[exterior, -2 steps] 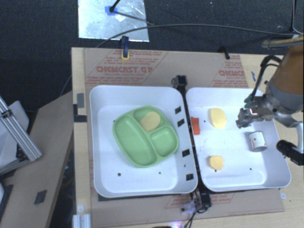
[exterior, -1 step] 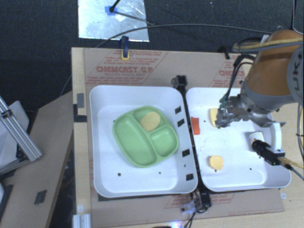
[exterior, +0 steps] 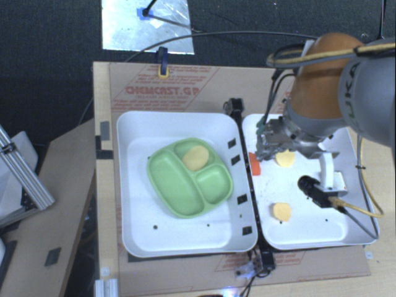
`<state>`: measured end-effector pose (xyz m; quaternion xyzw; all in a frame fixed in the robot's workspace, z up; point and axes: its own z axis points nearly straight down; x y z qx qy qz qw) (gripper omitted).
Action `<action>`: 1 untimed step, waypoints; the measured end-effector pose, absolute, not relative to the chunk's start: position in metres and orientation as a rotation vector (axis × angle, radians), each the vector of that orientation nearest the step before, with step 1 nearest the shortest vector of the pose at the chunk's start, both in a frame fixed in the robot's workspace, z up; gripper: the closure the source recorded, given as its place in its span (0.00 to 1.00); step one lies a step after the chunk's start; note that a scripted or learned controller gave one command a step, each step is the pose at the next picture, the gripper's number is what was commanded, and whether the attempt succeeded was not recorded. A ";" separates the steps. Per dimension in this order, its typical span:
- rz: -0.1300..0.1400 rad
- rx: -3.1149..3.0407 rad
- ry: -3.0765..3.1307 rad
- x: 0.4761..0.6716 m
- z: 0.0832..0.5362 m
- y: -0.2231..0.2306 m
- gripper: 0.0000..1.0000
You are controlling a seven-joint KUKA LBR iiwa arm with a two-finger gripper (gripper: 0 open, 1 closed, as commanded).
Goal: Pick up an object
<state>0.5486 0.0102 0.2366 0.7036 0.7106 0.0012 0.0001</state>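
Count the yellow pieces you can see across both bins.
3: one in the green plate in the left bin; two in the right bin, one beside the arm, one nearer the front. The arm may hide more.

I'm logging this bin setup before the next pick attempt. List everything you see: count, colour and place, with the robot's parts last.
white bins: 2, white, side by side on the bench
divided plate: 1, green, in the left bin
yellow pieces: 3, yellow; one on the plate, two in the right bin
orange piece: 1, orange, at the right bin's left wall
clamp: 1, blue and yellow, bench's far edge
arm: 1, grey with orange band, over the right bin
gripper: 1, dark, low in the right bin
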 end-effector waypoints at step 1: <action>0.004 2.210 2.232 0.564 0.226 0.058 1.00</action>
